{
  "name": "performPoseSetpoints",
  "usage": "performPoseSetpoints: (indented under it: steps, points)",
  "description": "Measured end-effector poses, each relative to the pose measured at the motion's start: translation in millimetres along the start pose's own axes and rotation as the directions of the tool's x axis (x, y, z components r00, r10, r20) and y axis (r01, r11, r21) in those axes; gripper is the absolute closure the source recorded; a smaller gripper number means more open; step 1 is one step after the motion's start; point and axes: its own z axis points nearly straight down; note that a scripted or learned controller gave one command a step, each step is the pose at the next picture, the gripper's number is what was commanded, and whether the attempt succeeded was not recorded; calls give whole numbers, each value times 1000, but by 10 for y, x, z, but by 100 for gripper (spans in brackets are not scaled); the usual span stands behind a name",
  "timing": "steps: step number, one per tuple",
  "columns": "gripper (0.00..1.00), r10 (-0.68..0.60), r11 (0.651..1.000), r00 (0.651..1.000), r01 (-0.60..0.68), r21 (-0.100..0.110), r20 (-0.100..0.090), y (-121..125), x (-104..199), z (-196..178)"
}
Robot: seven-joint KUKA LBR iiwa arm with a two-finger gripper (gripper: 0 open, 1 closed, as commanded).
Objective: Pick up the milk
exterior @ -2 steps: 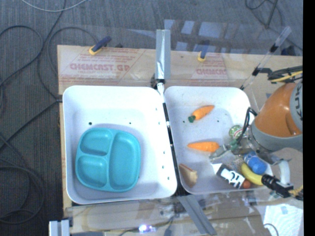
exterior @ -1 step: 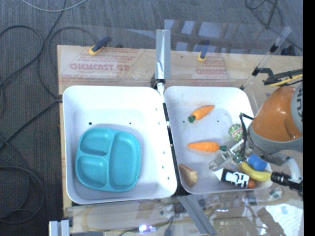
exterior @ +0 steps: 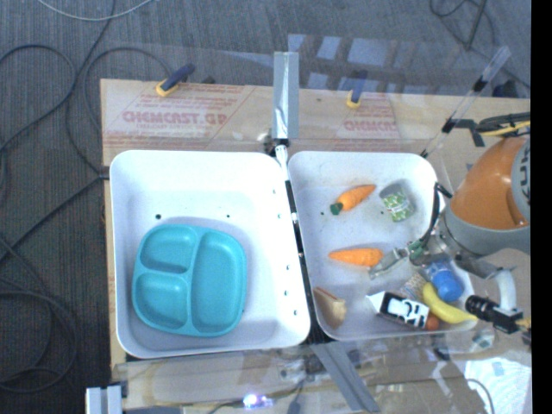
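The milk (exterior: pixel 399 308) is a small white carton with a black label. It lies on its side near the front edge of the right bin (exterior: pixel 362 169). My gripper (exterior: pixel 390 263) reaches in from the right and hangs low over the bin's middle, just right of an orange carrot (exterior: pixel 355 255). It stands a little behind the milk and apart from it. The grey arm with its orange band (exterior: pixel 490 193) covers the bin's right edge.
A second carrot (exterior: pixel 353 198) and a grey-green item (exterior: pixel 395 202) lie at the back of the right bin. A banana (exterior: pixel 445 306) and a blue object (exterior: pixel 444 281) sit right of the milk, a brown item (exterior: pixel 330 304) left of it. The left bin (exterior: pixel 138 172) holds a teal divided plate (exterior: pixel 190 278).
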Motion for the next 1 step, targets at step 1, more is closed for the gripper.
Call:
performPoseSetpoints:
  steps: [1]
  points:
    - [0, -102, 995, 994, 102, -8, 28, -154, 0, -17]
